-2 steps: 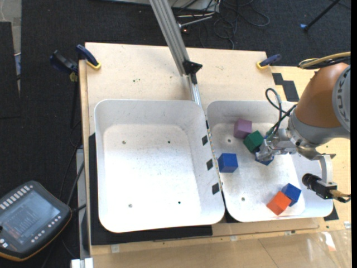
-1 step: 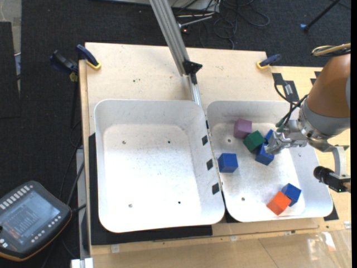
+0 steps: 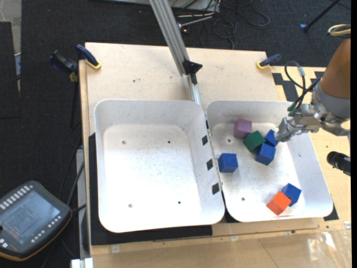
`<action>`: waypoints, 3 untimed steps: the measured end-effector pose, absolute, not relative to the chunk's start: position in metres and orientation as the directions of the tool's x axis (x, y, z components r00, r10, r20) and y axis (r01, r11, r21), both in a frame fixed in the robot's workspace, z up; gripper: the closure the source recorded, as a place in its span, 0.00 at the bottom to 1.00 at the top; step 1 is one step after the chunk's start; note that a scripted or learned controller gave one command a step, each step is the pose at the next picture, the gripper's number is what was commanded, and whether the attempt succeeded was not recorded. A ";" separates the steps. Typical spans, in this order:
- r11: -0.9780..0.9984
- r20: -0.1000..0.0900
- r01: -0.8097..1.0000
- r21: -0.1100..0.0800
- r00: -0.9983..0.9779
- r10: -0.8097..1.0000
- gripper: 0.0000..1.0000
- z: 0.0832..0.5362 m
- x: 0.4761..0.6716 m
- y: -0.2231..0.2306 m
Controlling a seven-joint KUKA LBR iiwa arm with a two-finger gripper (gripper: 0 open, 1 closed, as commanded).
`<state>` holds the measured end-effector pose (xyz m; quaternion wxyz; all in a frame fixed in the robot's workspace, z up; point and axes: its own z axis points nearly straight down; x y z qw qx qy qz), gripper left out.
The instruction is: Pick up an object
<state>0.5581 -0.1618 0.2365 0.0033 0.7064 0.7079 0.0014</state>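
Camera view, slanted from above: you see two white bins side by side on the table point(image 3: 139, 60). Left bin point(image 3: 111, 110) sits centre-left of frame, right bin point(image 3: 312, 172) centre-right. All candidate objects are in the right bin. Upper cluster: purple cube point(image 3: 242, 128), green cube point(image 3: 254, 140) just beside it, two blue cubes, one small point(image 3: 271, 138) and one larger point(image 3: 265, 153) just below it, touching or nearly so. Lone blue cube point(image 3: 227, 162) near the bin's left wall. Lower right of the bin: orange cube point(image 3: 279, 203) touching another blue cube point(image 3: 291, 193).

Arm comes in from the right edge; gripper point(image 3: 284, 132) is low over the upper cluster, tip right at the small blue cube. Too blurred and small to tell how the fingers stand, and you cannot see any cube between them.

Progress, as a judgement: approach phase at best. Nothing looks lifted; every cube appears to rest on the bin floor. Left to do: close on a cube, likely the small blue one, and raise it clear. Crowded neighbours could get knocked or block the grip.
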 end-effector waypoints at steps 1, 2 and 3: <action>0.003 -0.002 1.000 0.005 -0.003 1.000 1.00 0.263 0.559 -0.162; 0.007 0.001 1.000 0.000 -0.007 1.000 1.00 0.259 0.567 -0.112; 0.008 0.002 1.000 -0.002 -0.008 1.000 1.00 0.251 0.553 -0.055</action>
